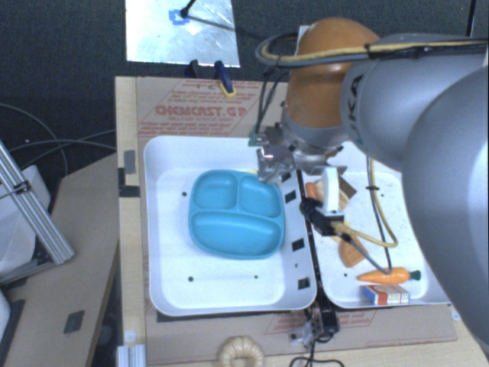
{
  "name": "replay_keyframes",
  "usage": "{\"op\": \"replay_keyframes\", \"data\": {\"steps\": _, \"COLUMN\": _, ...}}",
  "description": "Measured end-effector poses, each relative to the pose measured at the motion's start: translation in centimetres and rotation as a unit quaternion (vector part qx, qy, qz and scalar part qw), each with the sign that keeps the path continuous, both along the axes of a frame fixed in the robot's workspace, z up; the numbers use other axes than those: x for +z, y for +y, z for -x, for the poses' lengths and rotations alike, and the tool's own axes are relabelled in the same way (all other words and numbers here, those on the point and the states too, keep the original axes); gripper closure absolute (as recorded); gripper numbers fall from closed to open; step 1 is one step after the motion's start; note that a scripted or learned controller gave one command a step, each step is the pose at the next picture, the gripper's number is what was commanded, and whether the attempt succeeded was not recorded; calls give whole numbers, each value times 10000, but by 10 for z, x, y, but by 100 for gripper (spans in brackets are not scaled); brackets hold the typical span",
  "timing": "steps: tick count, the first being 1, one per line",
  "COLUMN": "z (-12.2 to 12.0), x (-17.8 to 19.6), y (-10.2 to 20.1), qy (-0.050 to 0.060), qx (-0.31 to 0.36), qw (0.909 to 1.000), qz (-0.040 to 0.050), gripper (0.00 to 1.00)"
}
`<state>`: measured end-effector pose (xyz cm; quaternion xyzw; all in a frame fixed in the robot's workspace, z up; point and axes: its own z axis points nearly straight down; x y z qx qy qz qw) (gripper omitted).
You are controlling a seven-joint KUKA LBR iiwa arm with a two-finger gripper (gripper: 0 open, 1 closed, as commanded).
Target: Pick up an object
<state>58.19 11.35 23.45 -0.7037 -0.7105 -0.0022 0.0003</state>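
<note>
Near edge: small box (386,296) with unreadable print, toy carrot (388,276) just behind it, both in right bin (428,297). Blue divided plate (237,212) lies flat in left bin (164,228). Gripper (269,167) hangs over the plate's far right rim; grasp state can't be told, wrist hides it. Arm (412,90) covers much of right bin. Far cardboard (191,105) reads "CHEMCAST".

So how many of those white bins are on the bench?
2. The left bin holds a blue divided plate. The right bin holds a toy carrot and other small items; the arm hides much of it, so more could lie beneath.
</note>
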Motion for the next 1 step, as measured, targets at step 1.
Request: {"op": "replay_keyframes", "data": {"steps": 1, "z": -11, "x": -4, "y": -8, "qy": -1, "qx": -44, "qw": 10000, "qz": 16, "gripper": 100}}
